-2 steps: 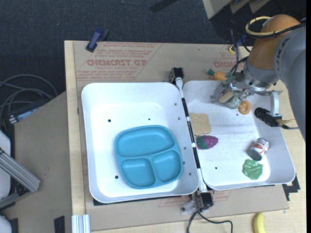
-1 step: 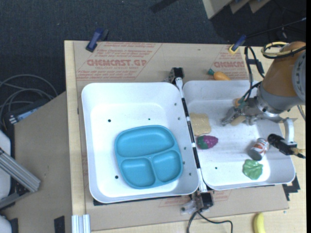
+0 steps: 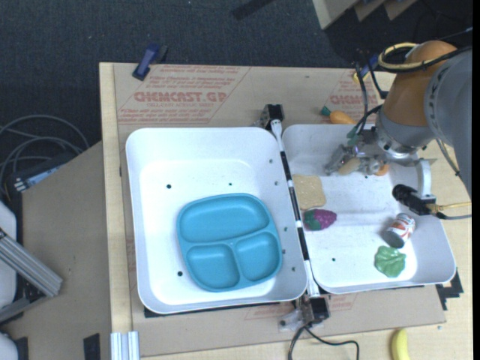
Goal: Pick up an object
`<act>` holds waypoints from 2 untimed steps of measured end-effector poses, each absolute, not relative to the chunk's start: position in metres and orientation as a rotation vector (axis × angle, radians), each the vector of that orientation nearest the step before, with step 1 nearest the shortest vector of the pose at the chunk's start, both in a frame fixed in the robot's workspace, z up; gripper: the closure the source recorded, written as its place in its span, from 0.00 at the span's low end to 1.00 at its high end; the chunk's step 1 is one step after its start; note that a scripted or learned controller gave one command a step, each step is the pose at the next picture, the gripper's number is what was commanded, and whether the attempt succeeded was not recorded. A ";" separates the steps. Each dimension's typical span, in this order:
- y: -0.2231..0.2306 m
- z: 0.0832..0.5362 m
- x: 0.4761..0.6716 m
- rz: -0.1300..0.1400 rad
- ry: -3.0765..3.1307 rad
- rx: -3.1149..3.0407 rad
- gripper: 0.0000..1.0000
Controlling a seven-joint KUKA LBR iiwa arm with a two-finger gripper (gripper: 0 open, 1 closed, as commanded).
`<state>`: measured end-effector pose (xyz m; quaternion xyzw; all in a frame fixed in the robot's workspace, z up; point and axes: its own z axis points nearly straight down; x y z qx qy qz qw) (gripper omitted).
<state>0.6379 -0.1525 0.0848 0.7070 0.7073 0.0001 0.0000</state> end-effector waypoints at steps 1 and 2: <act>-0.126 0.085 0.657 -0.045 2.231 2.254 0.00; -0.153 0.082 0.659 -0.038 2.233 2.247 0.00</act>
